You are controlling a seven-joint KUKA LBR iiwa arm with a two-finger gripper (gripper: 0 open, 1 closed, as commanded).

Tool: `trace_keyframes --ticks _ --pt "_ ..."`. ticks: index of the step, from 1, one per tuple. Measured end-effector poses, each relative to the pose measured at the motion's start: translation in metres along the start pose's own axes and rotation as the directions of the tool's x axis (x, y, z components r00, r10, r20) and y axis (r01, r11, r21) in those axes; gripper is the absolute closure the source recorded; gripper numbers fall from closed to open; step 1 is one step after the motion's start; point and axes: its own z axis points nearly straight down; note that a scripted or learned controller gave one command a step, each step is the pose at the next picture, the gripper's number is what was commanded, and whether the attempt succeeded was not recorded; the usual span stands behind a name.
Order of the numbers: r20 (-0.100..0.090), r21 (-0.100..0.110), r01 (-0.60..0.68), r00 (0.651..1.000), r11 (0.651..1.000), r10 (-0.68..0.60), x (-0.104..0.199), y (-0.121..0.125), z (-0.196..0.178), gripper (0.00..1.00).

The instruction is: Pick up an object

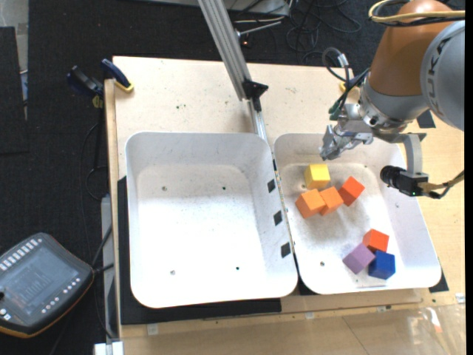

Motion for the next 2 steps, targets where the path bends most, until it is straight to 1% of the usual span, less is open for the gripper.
trace_keyframes --ticks 1,2 --pt "0.001 0.001 -0.001 1.0 1.0 0.001 0.045 -0.015 -0.001 1.0" --pt "0.0 0.0 -0.001 1.0 1.0 0.001 0.095 -0.025 -0.009 1.0"
